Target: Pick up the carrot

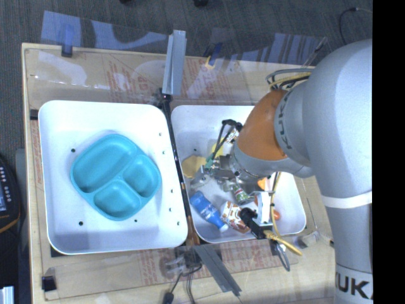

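— so where's the carrot?
— at five o'clock in the right bin, a small orange bit past the arm.
— and the gripper?
— low at the bin's centre, over the clutter; i can't tell its state. blue tray sits left.

Bench with two white bins

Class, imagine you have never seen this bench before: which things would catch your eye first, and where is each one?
The big grey arm with its orange band fills the right side, reaching down into the right bin. In the left bin lies a bright blue divided tray. Under the wrist, the right bin holds a jumble of small things, including a blue bottle.
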`<act>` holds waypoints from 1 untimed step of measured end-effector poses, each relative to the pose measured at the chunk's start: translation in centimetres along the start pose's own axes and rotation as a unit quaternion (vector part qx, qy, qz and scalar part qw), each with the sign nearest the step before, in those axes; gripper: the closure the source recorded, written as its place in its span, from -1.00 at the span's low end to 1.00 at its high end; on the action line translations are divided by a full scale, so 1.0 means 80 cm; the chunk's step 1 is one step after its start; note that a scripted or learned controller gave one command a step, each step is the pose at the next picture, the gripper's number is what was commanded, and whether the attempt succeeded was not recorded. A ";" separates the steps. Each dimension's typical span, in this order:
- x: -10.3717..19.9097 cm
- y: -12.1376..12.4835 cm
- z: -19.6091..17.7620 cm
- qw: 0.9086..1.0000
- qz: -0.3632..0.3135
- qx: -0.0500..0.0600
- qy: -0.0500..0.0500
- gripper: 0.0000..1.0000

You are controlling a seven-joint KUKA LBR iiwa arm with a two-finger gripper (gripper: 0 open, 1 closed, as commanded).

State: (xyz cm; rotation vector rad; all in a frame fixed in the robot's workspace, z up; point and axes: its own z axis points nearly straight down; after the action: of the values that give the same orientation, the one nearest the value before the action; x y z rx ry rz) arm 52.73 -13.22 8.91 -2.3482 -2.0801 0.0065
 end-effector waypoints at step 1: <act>-0.001 0.000 -0.010 1.000 -0.001 0.002 0.000 1.00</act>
State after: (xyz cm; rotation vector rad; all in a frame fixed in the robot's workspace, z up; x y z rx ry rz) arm 52.72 -13.30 9.74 -2.3434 -2.0820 0.0105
